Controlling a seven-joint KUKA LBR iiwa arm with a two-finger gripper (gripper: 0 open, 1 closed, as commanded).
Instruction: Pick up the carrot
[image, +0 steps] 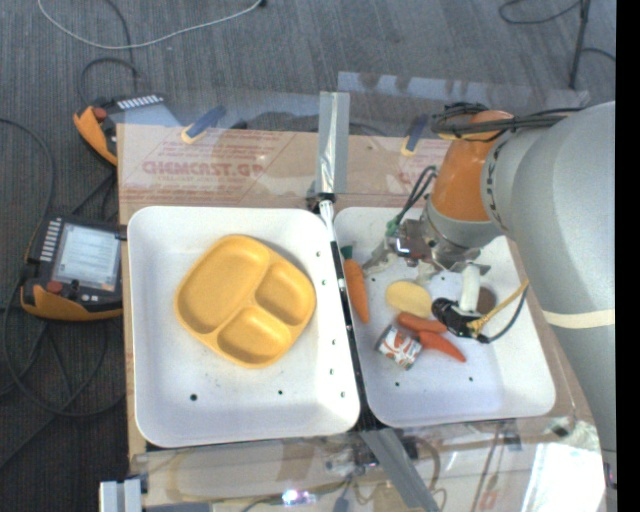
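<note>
Camera view has the pincer (405, 246) low over the far part of the right bin (490, 395), at the end of the grey arm (560, 210) that reaches in from the right. From this angle the wrist hides its tip, so I cannot tell whether it is open or closed, and nothing can be seen held in it.

The carrot (356, 290) lies in the same bin, just left of the pincer and a little nearer the camera. It rests lengthwise along the bin's left wall, close to the divider between the two bins, and it is apart from the pincer.

Just nearer the camera than the pincer sits a pale yellow rounded piece (408, 296), near the carrot but not touching it. Nearer still lie two red-orange tapered pieces (432, 334), one beside the other and slanting toward the lower right. A small red and white can (399, 347) lies tipped on its side, just beside their left ends. To the right of the pincer and slightly nearer the camera, a small brown thing (487, 300) shows close to the arm; what it is cannot be made out.

Well to the left of the pincer, the left bin (160, 400) holds a yellow sectioned plate (247, 300) with three compartments, lying flat near the bin's middle. Farther left again, outside the bins, a handheld controller (75, 265) with a screen lies on the floor.
</note>
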